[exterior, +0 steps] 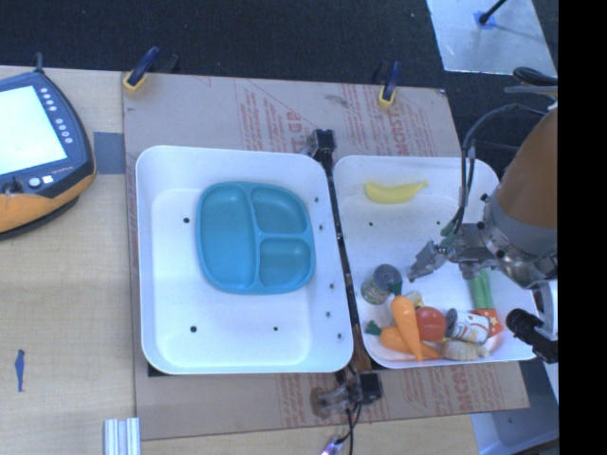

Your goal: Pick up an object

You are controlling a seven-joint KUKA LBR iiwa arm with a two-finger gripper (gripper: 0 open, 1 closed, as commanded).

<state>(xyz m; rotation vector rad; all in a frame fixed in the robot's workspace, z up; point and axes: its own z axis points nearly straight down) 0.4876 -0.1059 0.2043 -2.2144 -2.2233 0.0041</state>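
- Two white bins: we count one blue divided plate (256, 237) in the left bin (161, 282).
- Right bin (417, 173): one banana (395, 191), carrot (407, 323), tomato (431, 323), can (383, 281).
- Gripper (432, 257) above right bin; finger state undeterminable.

Bright, even overhead light, white bins (152, 254) near blown out with soft glare, faint short shadows under the blue plate (254, 237) far left of the jaws, dark floor (285, 17) beyond the desk (66, 292), overall soft focus and mild compression blur, arm (531, 188) edges smeared.
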